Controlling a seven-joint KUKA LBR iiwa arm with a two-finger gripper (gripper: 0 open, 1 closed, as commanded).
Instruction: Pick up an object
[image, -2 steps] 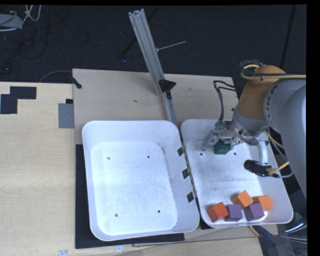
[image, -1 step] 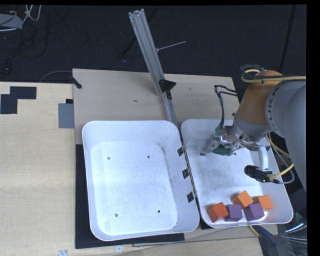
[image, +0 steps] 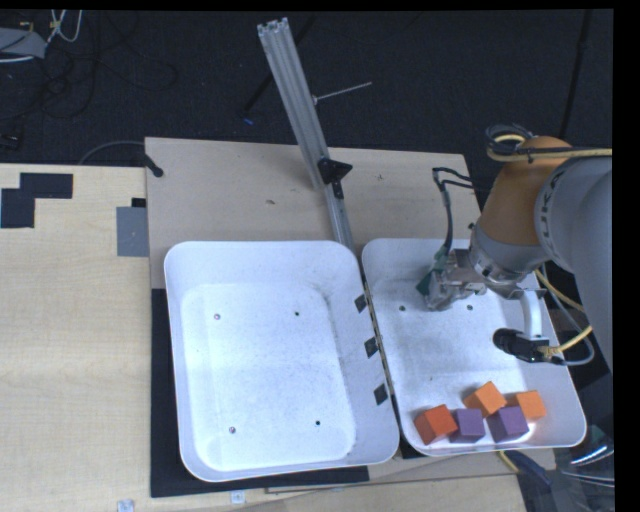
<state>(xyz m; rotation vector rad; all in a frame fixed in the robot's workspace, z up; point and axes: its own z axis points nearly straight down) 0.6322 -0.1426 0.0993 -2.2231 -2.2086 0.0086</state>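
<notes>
Blocks: an orange block (image: 434, 423), purple blocks (image: 469, 424) and others cluster at the near edge of the right bin (image: 420, 350). Gripper (image: 440, 290) sits at that bin's far-left part, well apart from them; its opening cannot be told. Judgement: travel nearward and target an outlying cube, avoiding the bin wall.

Two white bins (image: 270, 265) sit on a tan bench (image: 70, 330). In the right one lie three orange blocks (image: 434, 423) and two purple blocks (image: 508, 423) — the arm (image: 560, 215) is grey, banded orange.
</notes>
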